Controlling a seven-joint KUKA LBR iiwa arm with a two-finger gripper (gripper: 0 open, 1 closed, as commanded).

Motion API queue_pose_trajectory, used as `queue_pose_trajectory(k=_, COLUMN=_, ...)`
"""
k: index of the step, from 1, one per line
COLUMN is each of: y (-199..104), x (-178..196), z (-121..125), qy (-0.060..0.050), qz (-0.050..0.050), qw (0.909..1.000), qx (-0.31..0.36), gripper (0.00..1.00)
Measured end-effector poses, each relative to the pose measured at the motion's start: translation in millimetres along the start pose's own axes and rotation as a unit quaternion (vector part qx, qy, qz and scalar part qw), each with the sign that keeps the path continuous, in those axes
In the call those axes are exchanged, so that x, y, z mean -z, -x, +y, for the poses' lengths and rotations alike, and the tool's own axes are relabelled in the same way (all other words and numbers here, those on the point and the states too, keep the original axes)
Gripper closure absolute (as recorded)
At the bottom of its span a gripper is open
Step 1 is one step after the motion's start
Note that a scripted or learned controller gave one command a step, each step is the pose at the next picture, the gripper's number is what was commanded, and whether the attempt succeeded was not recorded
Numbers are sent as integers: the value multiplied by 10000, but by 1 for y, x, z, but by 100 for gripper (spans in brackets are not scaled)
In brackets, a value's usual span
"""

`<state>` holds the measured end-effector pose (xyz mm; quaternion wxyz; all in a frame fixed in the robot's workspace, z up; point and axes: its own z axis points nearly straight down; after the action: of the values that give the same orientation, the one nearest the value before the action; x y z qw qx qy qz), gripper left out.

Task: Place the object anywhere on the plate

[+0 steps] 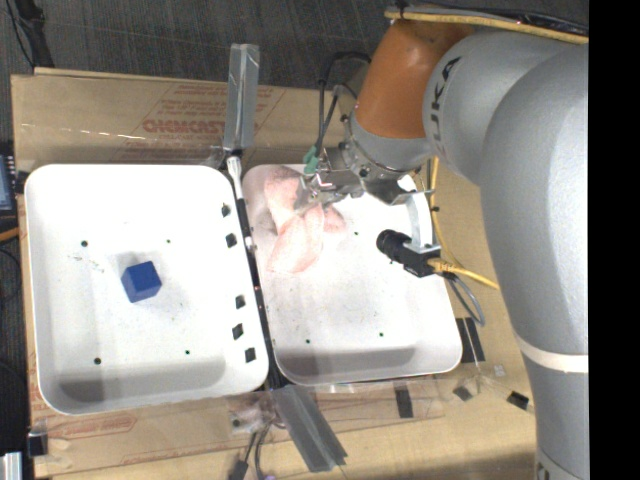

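A small blue cube [141, 280] lies on the floor of the left bin [60, 218], left of its middle. A pale pink plate [292, 230] rests in the far left corner of the right bin [400, 328]. The gripper [323, 187] hangs over the plate's far edge, under the orange wrist band, well to the right of the cube. Nothing blue shows at the gripper.
The grey arm [520, 168] covers the right side of the right bin. A black cable fitting [405, 251] hangs from the wrist over that bin. A ridge with black clips [243, 268] divides the two bins. Cardboard [120, 113] lies behind them.
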<state>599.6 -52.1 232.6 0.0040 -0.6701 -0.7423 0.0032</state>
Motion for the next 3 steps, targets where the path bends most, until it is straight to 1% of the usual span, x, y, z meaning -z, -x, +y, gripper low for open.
queue_pose_trajectory(k=1, y=-2, x=-4, z=0, qy=-5, qz=3, qw=10000, qx=39, gripper=100)
queue_pose_trajectory(k=2, y=-48, x=4, z=24, qy=23, qz=-18, qw=9788, qx=2049, gripper=100)
queue_pose_trajectory(k=3, y=-92, x=5, z=53, qy=26, qz=-28, qw=9174, qx=3979, gripper=100)
